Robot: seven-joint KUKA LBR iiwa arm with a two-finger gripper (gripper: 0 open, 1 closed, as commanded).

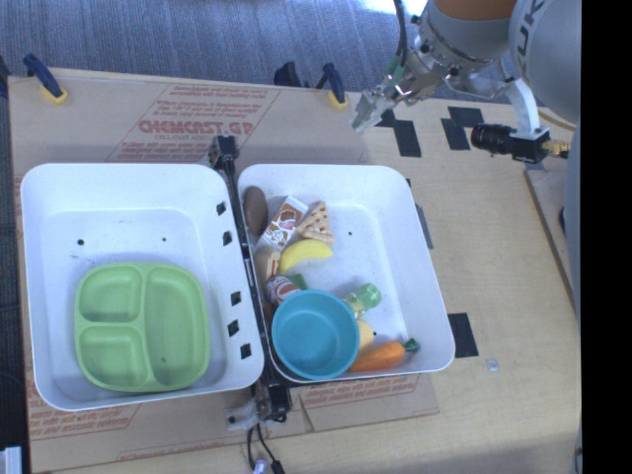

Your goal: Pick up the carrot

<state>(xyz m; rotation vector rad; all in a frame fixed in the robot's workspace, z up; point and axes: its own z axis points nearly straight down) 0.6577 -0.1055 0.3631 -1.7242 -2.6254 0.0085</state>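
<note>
Carrot [383,355] (near corner) lies well below the raised pincer [367,112].

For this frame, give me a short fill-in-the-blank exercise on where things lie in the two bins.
1. The carrot lies in the ____ bin, at its near edge.
2. The divided plate in the left bin is ____ in colour.
3. Beside the carrot stands a ____ bowl.
4. The gripper hangs over the cardboard, ____ the bins.

Missing words: right; green; blue; outside
</note>
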